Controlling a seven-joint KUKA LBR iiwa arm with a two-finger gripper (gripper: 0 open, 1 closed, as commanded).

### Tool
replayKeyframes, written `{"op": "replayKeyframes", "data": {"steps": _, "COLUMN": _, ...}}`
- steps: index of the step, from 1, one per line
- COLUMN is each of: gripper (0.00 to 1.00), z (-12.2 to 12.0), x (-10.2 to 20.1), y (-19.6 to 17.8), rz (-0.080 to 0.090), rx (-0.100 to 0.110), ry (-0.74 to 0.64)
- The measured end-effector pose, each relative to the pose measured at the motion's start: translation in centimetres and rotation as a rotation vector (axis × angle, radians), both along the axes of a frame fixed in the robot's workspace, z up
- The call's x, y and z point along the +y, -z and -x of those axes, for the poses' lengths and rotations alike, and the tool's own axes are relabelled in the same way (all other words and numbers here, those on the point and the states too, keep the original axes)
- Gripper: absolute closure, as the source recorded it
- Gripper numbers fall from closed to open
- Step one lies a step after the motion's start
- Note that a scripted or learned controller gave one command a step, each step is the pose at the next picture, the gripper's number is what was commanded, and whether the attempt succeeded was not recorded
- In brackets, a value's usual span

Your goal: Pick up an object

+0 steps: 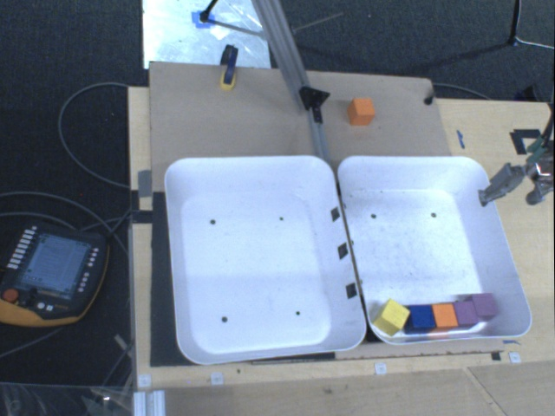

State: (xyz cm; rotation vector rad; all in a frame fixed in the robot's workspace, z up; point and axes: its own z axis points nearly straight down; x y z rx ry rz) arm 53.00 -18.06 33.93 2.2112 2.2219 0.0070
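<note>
The grey metal two-finger gripper [507, 185] hangs at the right shallow white plastic bin's [486, 180] rim, finger state untellable, well apart from the small yellow cube [392, 316], probably awaiting descent.

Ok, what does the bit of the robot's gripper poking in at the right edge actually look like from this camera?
The two-finger gripper shows at the right edge as a small grey metallic piece with angular, bracket-like parts, one slim grey finger jutting over the rim of the right white bin. A trace of teal sits above it. It is too small and blurred to make out cables or markings.
</note>
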Motion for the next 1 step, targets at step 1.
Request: {"op": "replayKeyframes", "data": {"steps": 1, "gripper": 0.00, "z": -1.12, "x": 2.18, "y": 5.27, "rz": -0.003, "rx": 0.010, "ry": -0.005}}
